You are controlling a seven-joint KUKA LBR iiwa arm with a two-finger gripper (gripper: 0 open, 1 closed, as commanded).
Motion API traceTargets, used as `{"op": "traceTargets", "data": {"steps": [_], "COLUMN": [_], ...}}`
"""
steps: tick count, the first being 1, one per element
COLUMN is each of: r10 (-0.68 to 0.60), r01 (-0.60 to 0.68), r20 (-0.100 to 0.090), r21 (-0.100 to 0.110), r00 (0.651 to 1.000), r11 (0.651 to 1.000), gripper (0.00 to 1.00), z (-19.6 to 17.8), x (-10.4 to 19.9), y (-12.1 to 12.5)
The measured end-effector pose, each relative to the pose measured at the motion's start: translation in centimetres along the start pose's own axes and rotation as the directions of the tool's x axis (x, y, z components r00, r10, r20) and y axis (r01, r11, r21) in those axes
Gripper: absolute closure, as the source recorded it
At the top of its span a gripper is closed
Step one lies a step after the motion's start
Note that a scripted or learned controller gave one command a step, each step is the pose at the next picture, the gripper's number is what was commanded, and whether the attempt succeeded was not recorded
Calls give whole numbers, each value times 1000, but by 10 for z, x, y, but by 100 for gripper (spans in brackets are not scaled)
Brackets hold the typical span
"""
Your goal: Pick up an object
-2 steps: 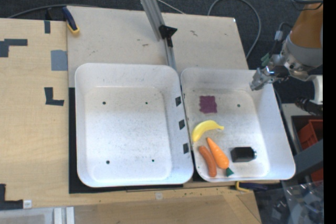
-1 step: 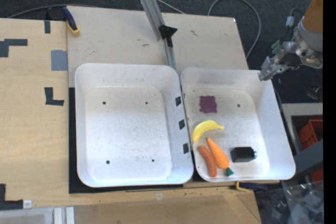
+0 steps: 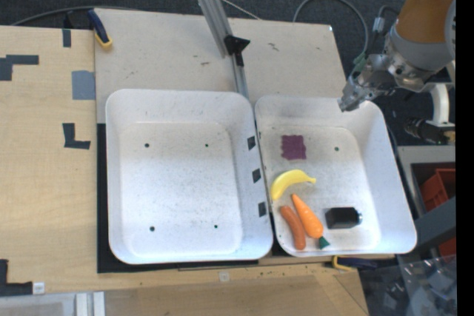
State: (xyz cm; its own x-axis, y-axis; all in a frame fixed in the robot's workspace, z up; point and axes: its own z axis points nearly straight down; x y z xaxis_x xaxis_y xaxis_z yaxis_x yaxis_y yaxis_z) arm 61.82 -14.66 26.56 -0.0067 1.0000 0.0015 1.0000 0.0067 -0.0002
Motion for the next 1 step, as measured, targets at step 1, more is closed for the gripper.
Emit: {"op": "traceTargets", "data": {"steps": [1], "r10": [3], "r01": [-3], "r20": [1], "r21": [1], "r00": [1000], "r11": [1000], "gripper": [100], "z": [7], "x": [50], "y": [16]}}
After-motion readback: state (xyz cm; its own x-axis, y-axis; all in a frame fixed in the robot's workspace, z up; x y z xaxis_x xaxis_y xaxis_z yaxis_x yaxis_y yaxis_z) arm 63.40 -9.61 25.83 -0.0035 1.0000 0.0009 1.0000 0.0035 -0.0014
